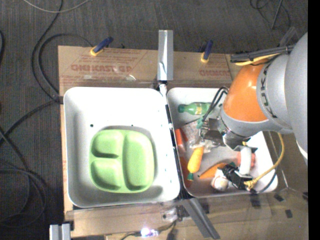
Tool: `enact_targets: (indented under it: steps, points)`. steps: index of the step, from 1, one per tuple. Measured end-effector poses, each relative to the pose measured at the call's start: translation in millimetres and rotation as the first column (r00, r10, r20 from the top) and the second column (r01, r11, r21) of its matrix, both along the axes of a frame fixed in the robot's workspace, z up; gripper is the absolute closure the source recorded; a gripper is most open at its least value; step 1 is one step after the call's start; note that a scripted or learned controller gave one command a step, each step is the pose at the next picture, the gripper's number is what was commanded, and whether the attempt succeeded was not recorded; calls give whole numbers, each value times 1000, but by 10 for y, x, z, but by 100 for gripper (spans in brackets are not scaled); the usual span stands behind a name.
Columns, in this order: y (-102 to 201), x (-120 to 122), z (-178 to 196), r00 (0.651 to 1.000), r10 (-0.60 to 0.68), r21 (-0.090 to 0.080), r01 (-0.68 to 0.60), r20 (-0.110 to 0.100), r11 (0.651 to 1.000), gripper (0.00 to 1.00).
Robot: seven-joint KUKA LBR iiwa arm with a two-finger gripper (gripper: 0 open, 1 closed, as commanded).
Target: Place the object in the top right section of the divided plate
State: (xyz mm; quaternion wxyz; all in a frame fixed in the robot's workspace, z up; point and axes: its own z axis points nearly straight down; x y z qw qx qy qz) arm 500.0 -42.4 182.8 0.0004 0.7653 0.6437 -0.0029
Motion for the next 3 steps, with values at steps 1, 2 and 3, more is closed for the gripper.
enact_targets:
  steps: [1, 2, 3]
  points:
    - [955, -168, -4, 998, 68, 4, -68, -1, 998, 100]
    - [1632, -178, -114, 946, 324, 4, -324, -3, 946, 100]
    - [2539, -178, 58, 965, 264, 3, -264, -2, 965, 100]
